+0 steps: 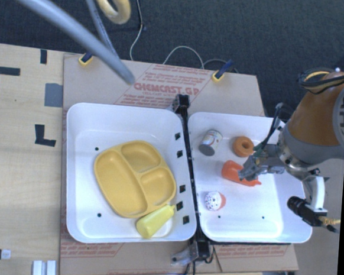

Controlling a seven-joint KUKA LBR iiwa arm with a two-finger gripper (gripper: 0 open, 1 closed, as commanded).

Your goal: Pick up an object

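My gripper (pixel 252 170) reaches in from the right and sits low over the right bin (pixel 271 228), right at an orange-red object (pixel 234 171) lying in the bin's middle. Its dark fingers overlap the object's right end, so I cannot see whether they grip it. Just above lies a small brown doughnut (pixel 242 146). A grey and silver cup (pixel 209 142) lies on its side near the bin's left wall. A small white ball with red dots (pixel 213 200) rests lower left in the same bin.
The left bin (pixel 78 156) holds a yellow divided plate (pixel 134 176) and a yellow bottle-shaped item (pixel 154 220) at its lower right. A black divider (pixel 185 159) runs between the bins. The arm's grey body (pixel 315 127) looms over the right bin's right edge.
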